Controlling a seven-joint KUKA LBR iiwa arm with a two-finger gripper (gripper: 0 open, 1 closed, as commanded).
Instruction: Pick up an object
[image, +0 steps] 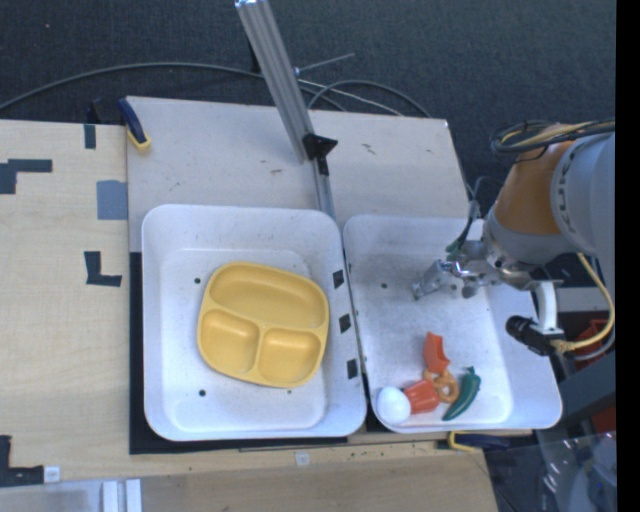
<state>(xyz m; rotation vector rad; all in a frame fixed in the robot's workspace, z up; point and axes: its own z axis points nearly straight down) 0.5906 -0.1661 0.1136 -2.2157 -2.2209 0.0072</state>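
My gripper hangs over the upper middle of the right bin, reaching in from the right below the orange wrist band. Nothing shows beneath it but bare bin floor. The loose objects lie in a cluster at the bin's front. A white egg sits at the front left corner. An orange-red piece lies closest to the gripper, a little below it. Another orange-red item rests beside the egg, and a green pepper-like piece lies to its right.
The left bin holds a yellow divided plate. A grey metal post slants down from the top to the ridge between the bins. Cables run behind the bench and beside the arm at right.
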